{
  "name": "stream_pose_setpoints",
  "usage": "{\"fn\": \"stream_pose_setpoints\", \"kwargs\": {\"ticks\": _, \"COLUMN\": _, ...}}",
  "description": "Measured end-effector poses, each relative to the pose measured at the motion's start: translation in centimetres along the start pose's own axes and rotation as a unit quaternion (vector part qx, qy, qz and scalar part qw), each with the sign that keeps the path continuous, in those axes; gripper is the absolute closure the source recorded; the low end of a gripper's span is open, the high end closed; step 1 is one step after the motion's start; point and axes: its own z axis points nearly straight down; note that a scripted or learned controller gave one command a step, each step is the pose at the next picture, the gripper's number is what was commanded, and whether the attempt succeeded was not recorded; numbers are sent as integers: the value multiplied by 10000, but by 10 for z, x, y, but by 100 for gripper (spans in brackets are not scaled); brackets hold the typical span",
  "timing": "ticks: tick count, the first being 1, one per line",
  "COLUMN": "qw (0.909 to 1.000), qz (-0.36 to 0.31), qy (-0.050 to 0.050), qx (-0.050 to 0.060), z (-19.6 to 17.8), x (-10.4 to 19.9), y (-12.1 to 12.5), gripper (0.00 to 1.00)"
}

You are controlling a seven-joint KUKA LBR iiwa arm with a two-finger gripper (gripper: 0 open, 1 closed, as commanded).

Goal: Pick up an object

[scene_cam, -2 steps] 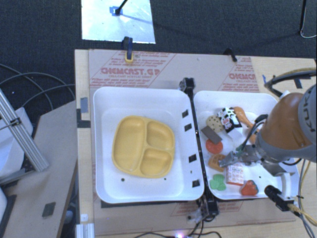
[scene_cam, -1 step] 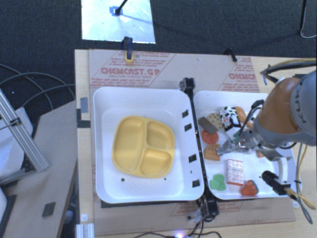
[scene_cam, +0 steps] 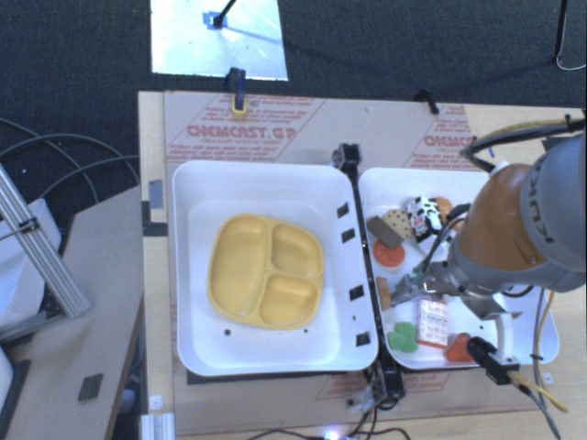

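We look down on a bench [scene_cam: 275,122] covered with printed cardboard, carrying two shallow white bins side by side. The left bin [scene_cam: 197,200] holds a yellow divided tray [scene_cam: 266,270] with three compartments, lying flat near the bin's middle. The right bin [scene_cam: 385,186] holds the loose objects, and the grey arm with its orange band [scene_cam: 500,223] reaches in over it from the right, covering much of its right half. The hand [scene_cam: 413,287] sits low over the middle of this bin, pointing toward the divider between the bins; we cannot tell whether it is clenched or released, and we see nothing clearly gripped in it. Around it lie the candidates for picking: a black-and-white cow-patterned toy [scene_cam: 424,214] near the bin's far side, a tan speckled piece [scene_cam: 397,220] just beside it, a grey-brown block [scene_cam: 384,231] touching that piece, and a red disc [scene_cam: 389,255] just below the block. Nearer the camera, a green item [scene_cam: 401,338] rests by the front wall, a red-and-white printed packet [scene_cam: 432,323] lies just beside it, and a small red-orange object [scene_cam: 458,348] sits at the packet's lower right corner. A small orange-brown piece [scene_cam: 383,291] lies against the divider.
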Motion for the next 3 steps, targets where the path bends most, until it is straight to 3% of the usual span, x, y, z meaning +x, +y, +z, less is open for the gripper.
{"fn": "stream_pose_setpoints", "kwargs": {"ticks": 1, "qw": 10000, "qz": 2, "qy": 11, "qx": 0, "z": -10, "x": -1, "y": 1, "gripper": 100}}
{"fn": "stream_pose_setpoints", "kwargs": {"ticks": 2, "qw": 10000, "qz": -42, "qy": 20, "qx": -41, "z": -105, "x": 34, "y": 50, "gripper": 100}}
{"fn": "stream_pose_setpoints", "kwargs": {"ticks": 3, "qw": 10000, "qz": -35, "qy": 27, "qx": 20, "z": -99, "x": 90, "y": 45, "gripper": 100}}
